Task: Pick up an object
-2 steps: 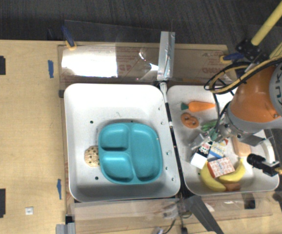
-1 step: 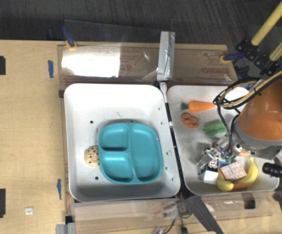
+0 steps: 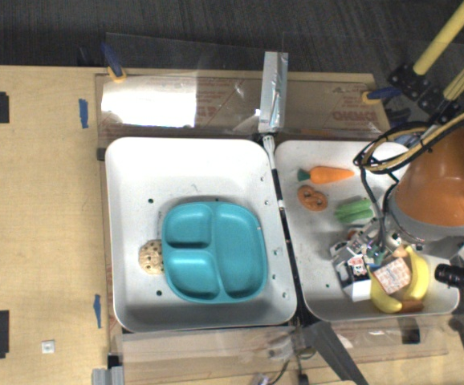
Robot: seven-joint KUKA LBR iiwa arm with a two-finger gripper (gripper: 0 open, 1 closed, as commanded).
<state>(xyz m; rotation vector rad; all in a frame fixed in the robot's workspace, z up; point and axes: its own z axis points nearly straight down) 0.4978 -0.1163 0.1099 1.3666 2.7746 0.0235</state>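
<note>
My gripper (image 3: 359, 257) hangs low in the right bin (image 3: 320, 299), below the arm's orange band (image 3: 439, 189). It sits just left of a yellow banana (image 3: 392, 299) that has a patterned card-like item (image 3: 391, 276) lying on it. A green object (image 3: 352, 210) lies just above the gripper. Further back are an orange carrot (image 3: 328, 175) and a round orange piece (image 3: 313, 198). The wrist hides what lies directly under the gripper.
The left bin (image 3: 136, 167) holds a teal divided plate (image 3: 214, 249) with a speckled cookie (image 3: 151, 256) at the plate's left edge. A metal divider (image 3: 273, 95) and clear sheeting stand behind the bins. Cables and a yellow pole (image 3: 449, 26) are at the upper right.
</note>
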